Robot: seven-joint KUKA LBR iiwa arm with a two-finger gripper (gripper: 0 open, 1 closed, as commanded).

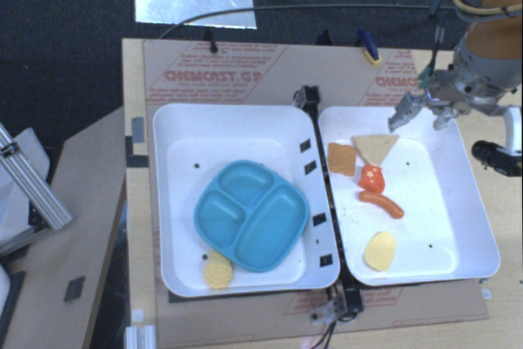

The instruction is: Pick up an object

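Nothing is being held yet | your gripper (418, 115) is hovering open-fingered above the right bin (470, 200) | picking is remaining

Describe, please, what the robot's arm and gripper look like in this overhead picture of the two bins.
The arm enters from the right. Its visible wrist part is grey metal, with an orange-tan section above it. A dark looped cable curves around that section. The gripper is a two-finger unit in grey metal, with slim, pale fingers pointing downward.
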